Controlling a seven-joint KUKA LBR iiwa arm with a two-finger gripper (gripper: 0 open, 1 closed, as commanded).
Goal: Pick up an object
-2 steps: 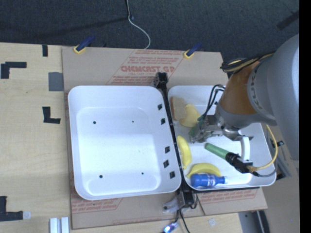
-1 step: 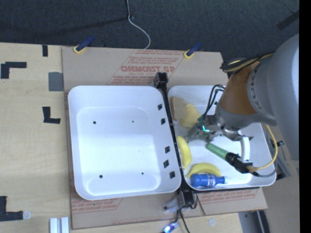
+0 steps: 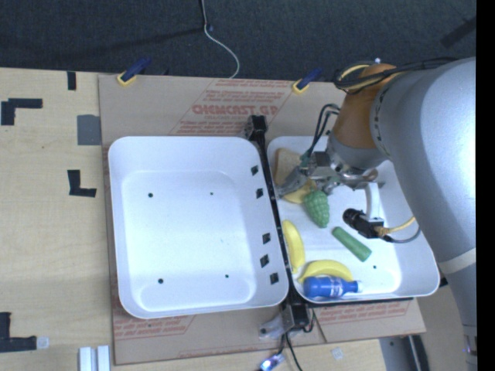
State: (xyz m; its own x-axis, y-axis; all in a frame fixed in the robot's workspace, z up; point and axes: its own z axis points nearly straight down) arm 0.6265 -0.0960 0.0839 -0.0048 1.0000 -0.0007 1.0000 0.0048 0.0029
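Camera view, cardboard-topped bench [image 3: 232,110], dark backdrop [image 3: 309,14]

White bins [image 3: 186,230]; yellow bananas [image 3: 293,242], blue bottle [image 3: 329,287], green cylinder [image 3: 352,243], bumpy green obj [image 3: 316,207].

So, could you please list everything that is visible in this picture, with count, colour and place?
Left bin: 1, white, left side of bench.
Right bin: 1, white, right side of bench.
Bananas: 2, yellow, right bin, near its left and front edges.
Bottle: 1, blue, right bin, front.
Bumpy fruit: 1, green, right bin, middle.
Cylinder: 1, green, right bin, right of the fruit.
Clamps: 2, blue and yellow, board's back edge.
Arm: 1, grey with orange band, from the right.
Gripper: 1, grey, above right bin's back.
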